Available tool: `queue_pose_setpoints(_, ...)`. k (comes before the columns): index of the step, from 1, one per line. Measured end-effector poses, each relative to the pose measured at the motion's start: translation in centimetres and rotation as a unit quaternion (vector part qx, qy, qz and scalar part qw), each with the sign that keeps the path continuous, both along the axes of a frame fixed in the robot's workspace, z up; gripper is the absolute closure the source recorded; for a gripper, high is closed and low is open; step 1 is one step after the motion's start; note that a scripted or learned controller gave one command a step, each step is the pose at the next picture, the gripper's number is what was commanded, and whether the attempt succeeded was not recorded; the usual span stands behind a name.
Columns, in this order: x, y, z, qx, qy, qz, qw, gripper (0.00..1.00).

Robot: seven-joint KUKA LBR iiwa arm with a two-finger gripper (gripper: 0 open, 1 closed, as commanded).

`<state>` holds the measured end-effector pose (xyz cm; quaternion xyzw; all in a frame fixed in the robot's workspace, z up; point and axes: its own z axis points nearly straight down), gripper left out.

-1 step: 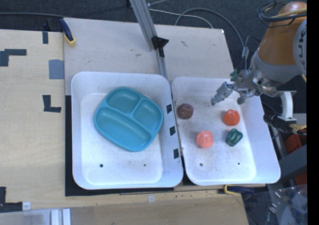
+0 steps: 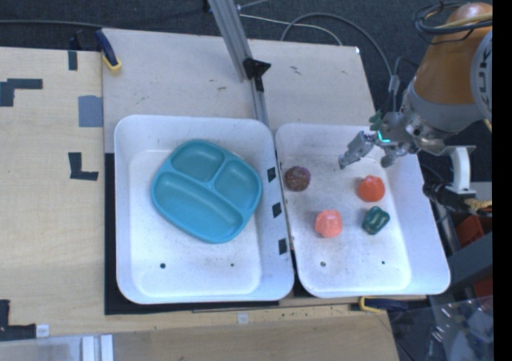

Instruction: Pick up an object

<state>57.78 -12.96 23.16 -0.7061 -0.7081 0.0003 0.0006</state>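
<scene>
Grey gripper (image 2: 370,153) hangs over right bin (image 2: 424,271), fingers spread, nothing between them. Orange-red round object (image 2: 370,188) just below, green piece (image 2: 374,220) near it. Risk: fingers straddle both or nudge round one, it rolls away. Pink object (image 2: 328,223) and dark brownish ball (image 2: 298,178) further left. Teal divided plate (image 2: 206,190) in left bin.

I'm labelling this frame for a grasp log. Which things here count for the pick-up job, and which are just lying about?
For the job:
- gripper, over the right bin
- dark red-brown ball
- orange-red round object
- pink-orange object
- green object

Lying about:
- blue divided plate in the left bin
- metal pole
- yellow-handled clamp
</scene>
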Motion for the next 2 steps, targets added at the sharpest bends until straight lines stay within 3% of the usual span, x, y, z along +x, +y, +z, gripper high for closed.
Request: queue_pose_setpoints(2, -0.1, -1.6, -11.1, -0.0002, 0.003, -0.001, 1.0000, 0.00)
